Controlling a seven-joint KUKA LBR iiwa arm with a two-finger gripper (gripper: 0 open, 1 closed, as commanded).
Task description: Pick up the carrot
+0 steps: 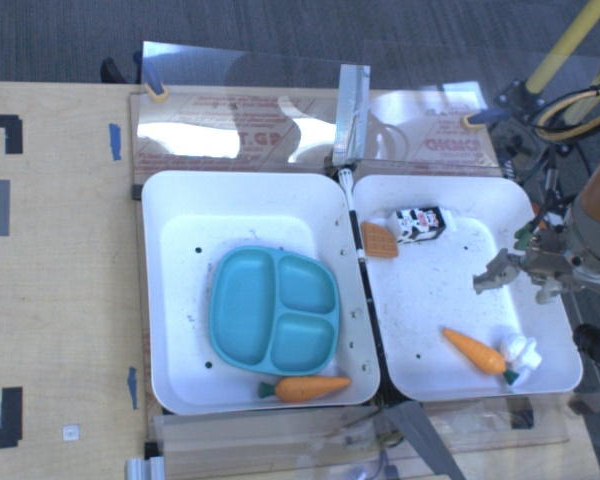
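Two orange carrots are in view. One carrot point(472, 350) lies at a slant near the front of the right bin point(430, 298), its tip pointing left and a small white and green piece point(521, 354) at its thick end. The other carrot point(306, 388) lies along the front wall of the left bin point(170, 268), just below the blue divided plate point(275, 308). My gripper point(520, 282) hangs over the right bin's right side, above and to the right of the nearer carrot and apart from it. Its fingers are spread open with nothing between them.
A small orange waffle-like square point(379, 240) and a black-and-white toy point(420, 224) sit at the back left of the right bin. A ridge point(358, 268) separates the two bins. Clear panels point(280, 128) stand behind them. Cables and a yellow pole point(570, 38) crowd the far right.
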